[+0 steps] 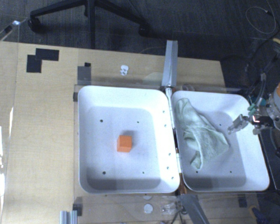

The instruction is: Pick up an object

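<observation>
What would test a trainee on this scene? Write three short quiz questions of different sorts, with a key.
1. True or false: the small orange cube lies in the left white bin.
2. Which bin holds the crumpled pale green cloth? A) left B) right white bin C) neither
3. Fill in: the arm's tool hangs over the ____ bin, near the cloth's right edge.

Key: 1 true; 2 B; 3 right.

We note a soft, wrinkled cloth (199, 134) in the right bin (254, 182) (smooth white plastic); left of it, a matt orange block (124, 143); the bench (38, 138) looks wooden.
</observation>
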Available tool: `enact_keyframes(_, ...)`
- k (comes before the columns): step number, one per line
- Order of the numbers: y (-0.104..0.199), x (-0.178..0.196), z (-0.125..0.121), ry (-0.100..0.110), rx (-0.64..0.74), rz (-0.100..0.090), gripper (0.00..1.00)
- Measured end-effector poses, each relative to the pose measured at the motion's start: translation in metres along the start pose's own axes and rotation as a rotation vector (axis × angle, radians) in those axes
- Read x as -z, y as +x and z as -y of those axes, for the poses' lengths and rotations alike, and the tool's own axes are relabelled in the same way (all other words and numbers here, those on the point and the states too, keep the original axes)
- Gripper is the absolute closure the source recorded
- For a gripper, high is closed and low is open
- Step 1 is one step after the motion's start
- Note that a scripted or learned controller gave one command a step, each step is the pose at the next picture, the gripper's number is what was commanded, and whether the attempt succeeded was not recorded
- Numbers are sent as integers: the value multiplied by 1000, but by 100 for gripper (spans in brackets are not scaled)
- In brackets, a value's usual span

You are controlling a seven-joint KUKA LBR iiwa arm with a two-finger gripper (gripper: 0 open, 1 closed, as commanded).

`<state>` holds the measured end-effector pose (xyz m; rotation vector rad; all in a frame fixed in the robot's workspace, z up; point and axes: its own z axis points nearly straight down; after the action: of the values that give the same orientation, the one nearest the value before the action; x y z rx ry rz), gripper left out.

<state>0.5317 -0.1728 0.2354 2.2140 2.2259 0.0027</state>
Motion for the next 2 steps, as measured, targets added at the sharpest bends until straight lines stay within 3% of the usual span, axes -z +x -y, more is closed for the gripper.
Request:
enact_keyframes(1, -33, 120, -44, -4, 386, 3, 0)
enact_keyframes(2, -33, 120, -44, -3, 386, 2, 0)
